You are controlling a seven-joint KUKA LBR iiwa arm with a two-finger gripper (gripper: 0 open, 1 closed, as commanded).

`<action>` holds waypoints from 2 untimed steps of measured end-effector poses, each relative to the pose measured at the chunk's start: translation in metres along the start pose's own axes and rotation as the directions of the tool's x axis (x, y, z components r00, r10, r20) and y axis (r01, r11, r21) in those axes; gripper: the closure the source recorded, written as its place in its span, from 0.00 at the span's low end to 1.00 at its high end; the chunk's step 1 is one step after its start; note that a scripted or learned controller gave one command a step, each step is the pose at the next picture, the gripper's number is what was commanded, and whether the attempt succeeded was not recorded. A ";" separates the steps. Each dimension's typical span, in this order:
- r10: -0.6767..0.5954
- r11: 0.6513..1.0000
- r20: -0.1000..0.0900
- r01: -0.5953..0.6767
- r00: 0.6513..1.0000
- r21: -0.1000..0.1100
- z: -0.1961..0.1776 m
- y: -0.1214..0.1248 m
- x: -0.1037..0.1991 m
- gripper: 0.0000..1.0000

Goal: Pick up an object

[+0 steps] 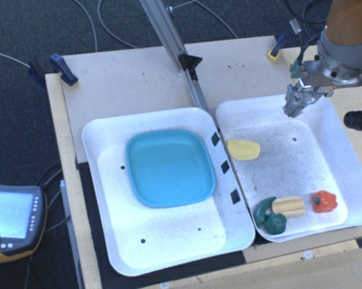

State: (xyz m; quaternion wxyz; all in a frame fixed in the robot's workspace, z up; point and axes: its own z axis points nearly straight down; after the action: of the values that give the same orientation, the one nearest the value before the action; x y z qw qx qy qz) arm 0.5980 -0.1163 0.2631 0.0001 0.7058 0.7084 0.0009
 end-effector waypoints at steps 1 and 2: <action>-0.001 1.000 0.000 0.001 1.000 0.001 -0.001 -0.010 0.051 1.00; -0.001 1.000 0.000 0.001 1.000 0.001 0.001 -0.036 0.105 1.00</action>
State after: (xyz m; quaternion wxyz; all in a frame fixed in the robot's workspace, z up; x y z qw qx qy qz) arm 0.5613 -0.0114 0.2623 -0.0004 0.7054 0.7088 0.0006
